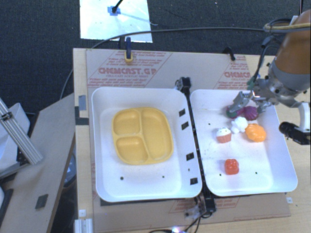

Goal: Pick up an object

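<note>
Hovering over the purple toy (250,113), the tool (239,104) looks spread and empty; small, light, probably slick, best pinched across its middle.

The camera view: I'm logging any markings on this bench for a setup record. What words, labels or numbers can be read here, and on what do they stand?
"CHEMCAST GP": red print on the clear protective sheet behind the left bin.
A second red print of the same pattern, at a slant, on the sheet behind the right bin: too blurred and partly hidden to read.
Smaller red lines under both: too small to read.
</note>
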You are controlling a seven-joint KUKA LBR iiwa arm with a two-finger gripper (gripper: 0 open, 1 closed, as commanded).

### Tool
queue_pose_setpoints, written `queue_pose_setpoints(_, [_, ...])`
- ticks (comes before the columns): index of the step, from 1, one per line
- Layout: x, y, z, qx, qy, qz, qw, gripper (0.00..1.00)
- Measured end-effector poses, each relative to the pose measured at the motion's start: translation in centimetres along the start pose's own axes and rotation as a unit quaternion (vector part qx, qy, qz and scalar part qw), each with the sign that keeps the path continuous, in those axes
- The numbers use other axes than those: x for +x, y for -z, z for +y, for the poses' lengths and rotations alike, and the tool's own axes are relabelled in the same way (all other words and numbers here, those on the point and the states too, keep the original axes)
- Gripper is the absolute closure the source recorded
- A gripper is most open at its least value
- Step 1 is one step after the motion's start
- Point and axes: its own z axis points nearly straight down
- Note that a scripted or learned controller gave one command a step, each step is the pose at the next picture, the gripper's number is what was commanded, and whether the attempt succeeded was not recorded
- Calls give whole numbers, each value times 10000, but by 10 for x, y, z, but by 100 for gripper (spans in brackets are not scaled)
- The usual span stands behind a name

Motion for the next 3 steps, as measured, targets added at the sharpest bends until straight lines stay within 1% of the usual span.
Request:
queue_pose_setpoints(1, [0, 6, 2, -57, 11, -6, 10000, 0])
queue_pose_setpoints(3, [5, -78, 6, -41, 0, -3, 10000, 0])
